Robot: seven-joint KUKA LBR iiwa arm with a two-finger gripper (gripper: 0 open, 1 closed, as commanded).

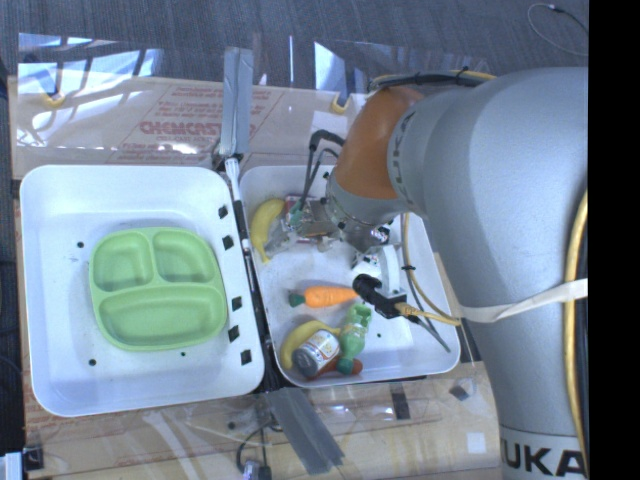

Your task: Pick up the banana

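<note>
Robotics lab: KUKA arm (pixel 500 218) over two white bins (pixel 60 268) on a counter (pixel 180 118), toy food (pixel 330 296), grey carpet floor (pixel 150 8).

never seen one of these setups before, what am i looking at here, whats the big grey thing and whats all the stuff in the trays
The big grey thing is a robot arm with an orange band near its wrist. It reaches in from the right of the picture, and its job is to pick up the banana. The one camera sits above the bench and looks down at a slant.

On the bench are two shallow white bins side by side. The left bin holds a green divided plate. The right bin holds the banana at its upper left corner, a toy carrot in the middle, and near the front a green bottle, a small jar and another yellow piece.

The gripper sits right beside the banana, but I cannot tell whether it has hold of it.
</note>
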